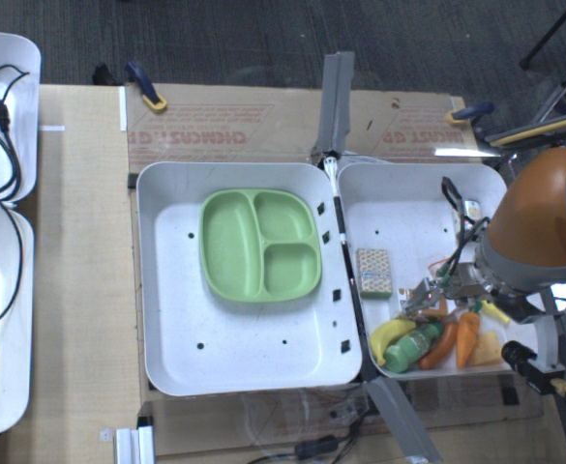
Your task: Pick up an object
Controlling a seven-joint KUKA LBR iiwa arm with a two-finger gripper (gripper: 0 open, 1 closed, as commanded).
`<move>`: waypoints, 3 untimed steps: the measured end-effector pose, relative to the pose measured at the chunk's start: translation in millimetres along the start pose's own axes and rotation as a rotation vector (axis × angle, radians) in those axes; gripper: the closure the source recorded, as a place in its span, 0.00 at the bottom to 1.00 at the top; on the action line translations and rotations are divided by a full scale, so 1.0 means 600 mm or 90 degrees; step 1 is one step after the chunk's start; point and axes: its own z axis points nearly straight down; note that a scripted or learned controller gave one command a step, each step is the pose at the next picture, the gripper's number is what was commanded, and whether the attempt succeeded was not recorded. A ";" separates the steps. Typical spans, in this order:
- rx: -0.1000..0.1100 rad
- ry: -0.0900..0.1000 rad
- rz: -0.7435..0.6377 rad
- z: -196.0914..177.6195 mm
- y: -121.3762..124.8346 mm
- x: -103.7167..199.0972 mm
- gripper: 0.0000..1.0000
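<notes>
- Camera view puts my jaws [428,298] low in the right bin [399,196], over the near-corner heap; whether they are clenched or released I cannot tell.
- Candidates just below them, crowded against the bin's near wall: one banana [389,334], one green bottle [410,347], two carrots [457,339].
- One sponge [374,271] lies apart, to their left.
- Far left, the other bin [166,259] holds one green divided plate [260,246].
</notes>
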 end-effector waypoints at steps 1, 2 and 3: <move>-0.019 -0.001 -0.010 0.037 0.015 -0.024 0.00; -0.019 -0.002 0.006 0.039 0.144 -0.063 0.00; -0.026 -0.001 0.004 0.016 0.151 -0.061 1.00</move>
